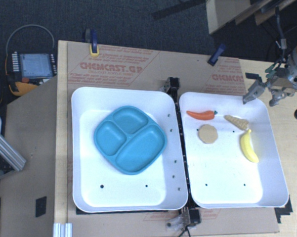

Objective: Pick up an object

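Claw [262, 97] spread, empty, above right bin's [269, 200] far rim, carrot [201, 114], cookie [207, 134], banana [248, 147] below

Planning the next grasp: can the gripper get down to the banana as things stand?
Probably yes. The gripper hovers open over the right bin's far right corner, and the banana lies uncovered just nearer the camera. The cone is close to its top end, but nothing lies across it.

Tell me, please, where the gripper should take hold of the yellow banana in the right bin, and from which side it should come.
Grip the banana at its thick middle, coming straight down from above. It lies flat and apart from the other items, running along the bin's depth, so the gripper, open now, would probably best close across its narrow width, from left and right.
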